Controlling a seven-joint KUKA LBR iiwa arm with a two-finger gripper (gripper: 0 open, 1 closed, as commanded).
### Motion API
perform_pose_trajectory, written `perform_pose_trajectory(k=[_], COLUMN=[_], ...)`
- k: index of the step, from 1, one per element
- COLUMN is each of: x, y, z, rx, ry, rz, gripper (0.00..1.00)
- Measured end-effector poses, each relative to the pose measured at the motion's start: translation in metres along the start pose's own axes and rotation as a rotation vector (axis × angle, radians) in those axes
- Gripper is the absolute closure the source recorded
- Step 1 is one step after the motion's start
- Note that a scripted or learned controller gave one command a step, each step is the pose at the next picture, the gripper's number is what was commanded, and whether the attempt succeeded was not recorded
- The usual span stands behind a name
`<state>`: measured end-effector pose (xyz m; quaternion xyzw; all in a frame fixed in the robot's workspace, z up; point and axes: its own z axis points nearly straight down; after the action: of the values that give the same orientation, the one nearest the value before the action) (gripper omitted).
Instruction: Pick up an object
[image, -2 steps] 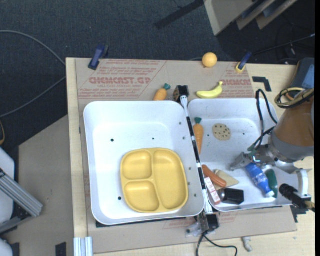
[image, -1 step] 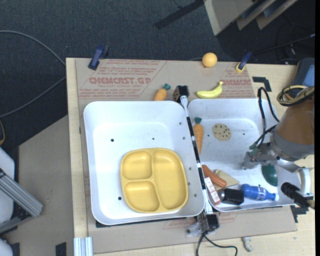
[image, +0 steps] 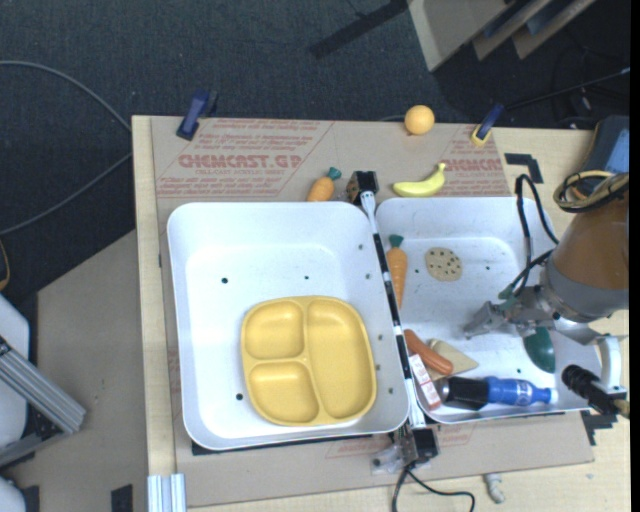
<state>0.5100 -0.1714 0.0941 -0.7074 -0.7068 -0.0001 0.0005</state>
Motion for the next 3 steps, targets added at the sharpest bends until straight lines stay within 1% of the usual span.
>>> perform_pose_trajectory(k=[1, 2, 3], x=[-0.048, -0.049, -0.050], y=[0.048, 0.008, 0.008], z=[0.009, 0.010, 0.000], rx=[0.001, 0.002, -0.001], ry=[0.007, 0.006, 0.001], rz=[-0.005, -0.004, -0.002], gripper=[0.00, 0.00, 1.00])
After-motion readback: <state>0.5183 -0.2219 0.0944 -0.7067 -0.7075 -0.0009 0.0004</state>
